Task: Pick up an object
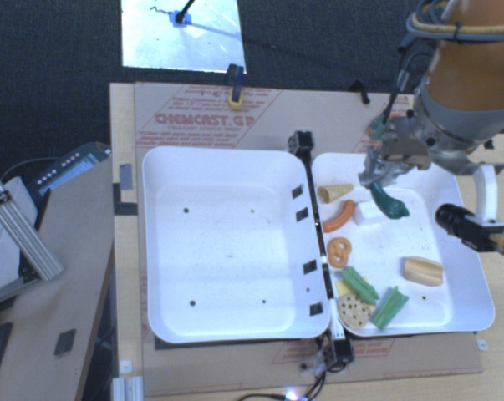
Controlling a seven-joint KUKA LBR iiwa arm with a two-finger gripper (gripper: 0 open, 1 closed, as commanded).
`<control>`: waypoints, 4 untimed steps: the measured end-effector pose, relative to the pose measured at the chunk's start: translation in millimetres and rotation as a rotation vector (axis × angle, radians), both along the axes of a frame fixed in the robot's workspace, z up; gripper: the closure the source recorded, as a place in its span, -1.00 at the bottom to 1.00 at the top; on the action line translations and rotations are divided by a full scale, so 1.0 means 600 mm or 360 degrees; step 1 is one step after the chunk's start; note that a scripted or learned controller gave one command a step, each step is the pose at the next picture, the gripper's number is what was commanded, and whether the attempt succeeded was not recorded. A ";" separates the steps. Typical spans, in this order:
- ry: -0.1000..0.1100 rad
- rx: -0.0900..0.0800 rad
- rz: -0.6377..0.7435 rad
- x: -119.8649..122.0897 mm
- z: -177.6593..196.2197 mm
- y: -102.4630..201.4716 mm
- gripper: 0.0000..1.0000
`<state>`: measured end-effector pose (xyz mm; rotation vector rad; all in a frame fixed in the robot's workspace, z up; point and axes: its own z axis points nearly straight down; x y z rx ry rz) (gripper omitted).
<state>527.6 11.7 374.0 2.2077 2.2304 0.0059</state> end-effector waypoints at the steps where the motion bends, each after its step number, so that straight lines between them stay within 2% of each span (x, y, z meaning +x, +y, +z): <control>1: -0.0012 0.0001 -0.0003 0.115 0.110 0.072 1.00; 2: -0.0012 0.0008 0.0002 0.035 0.280 0.161 1.00; 3: 0.0028 -0.0004 -0.0002 0.023 0.041 0.245 1.00; 4: -0.0006 0.0008 0.0001 0.028 0.173 0.358 1.00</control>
